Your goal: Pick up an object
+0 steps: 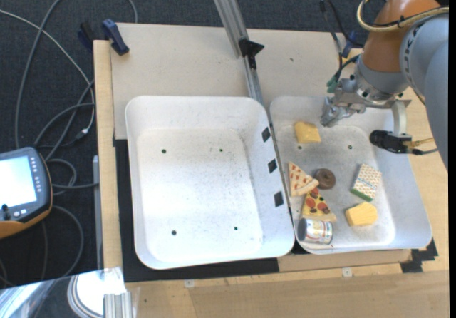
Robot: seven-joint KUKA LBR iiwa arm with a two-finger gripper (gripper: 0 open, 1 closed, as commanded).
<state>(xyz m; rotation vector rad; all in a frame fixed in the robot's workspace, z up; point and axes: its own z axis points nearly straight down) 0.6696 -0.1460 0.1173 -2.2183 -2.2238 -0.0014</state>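
The right white bin [406, 195] holds several small items. A yellow cheese-like block [307, 132] lies near its far edge. Two pizza-slice toys [301, 179] [318, 206] lie by the left wall, with a brown ring [325, 178] between them. A green-and-white patterned block [368, 181], a yellow wedge [362, 214] and a small metal can [315, 231] sit toward the near side. My gripper [332, 115] hangs over the bin's far edge, just right of and above the yellow block, with nothing visible between its fingers.
The left white bin [196, 177] lies beside the right one. A slanted metal rail [229, 10] runs down between the bins from the top. A blue clamp [114, 35] grips the bench's far left corner. A pendant [21, 188] and cables lie on the floor at left.
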